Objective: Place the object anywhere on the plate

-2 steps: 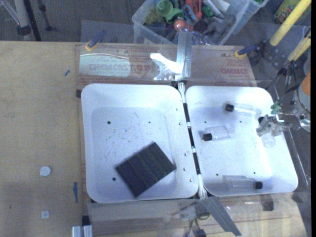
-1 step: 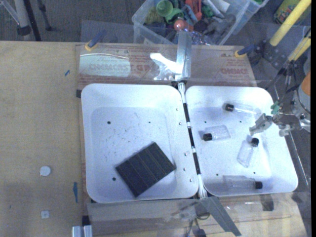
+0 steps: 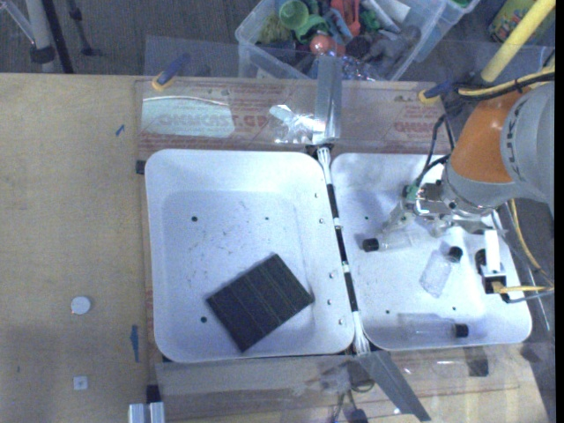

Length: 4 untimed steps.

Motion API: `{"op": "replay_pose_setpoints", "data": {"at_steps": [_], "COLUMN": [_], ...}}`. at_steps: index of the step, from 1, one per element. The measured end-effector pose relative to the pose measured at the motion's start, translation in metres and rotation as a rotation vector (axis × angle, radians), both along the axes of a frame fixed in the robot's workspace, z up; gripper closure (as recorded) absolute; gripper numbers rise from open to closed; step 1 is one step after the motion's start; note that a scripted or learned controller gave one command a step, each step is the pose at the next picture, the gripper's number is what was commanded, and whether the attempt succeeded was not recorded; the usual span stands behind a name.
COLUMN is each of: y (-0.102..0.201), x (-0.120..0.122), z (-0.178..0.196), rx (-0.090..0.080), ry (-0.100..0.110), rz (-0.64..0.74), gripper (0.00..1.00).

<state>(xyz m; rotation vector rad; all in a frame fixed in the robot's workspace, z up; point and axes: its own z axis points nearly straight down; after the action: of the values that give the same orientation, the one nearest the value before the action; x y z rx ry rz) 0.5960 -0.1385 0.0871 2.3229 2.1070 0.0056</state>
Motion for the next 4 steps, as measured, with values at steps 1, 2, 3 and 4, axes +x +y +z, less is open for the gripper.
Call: {"op": "replay_pose_setpoints", "data": {"at_steps": [1, 2, 3, 4], "y": [0.0457, 0.0457, 0.0457, 0.0457], "x": [0.0614, 0.0614, 0.0614, 0.0614], "z": [-0.0009, -0.0009, -0.0009, -0.0009], "rx": [0.002, 0.002, 0.002, 0.002], "ry": [0.010, 0.010, 0.010, 0.010], "rz": [0.195, 0.195, 0.195, 0.195], "gripper": [0.00, 0.00, 0.00, 0.00]}}
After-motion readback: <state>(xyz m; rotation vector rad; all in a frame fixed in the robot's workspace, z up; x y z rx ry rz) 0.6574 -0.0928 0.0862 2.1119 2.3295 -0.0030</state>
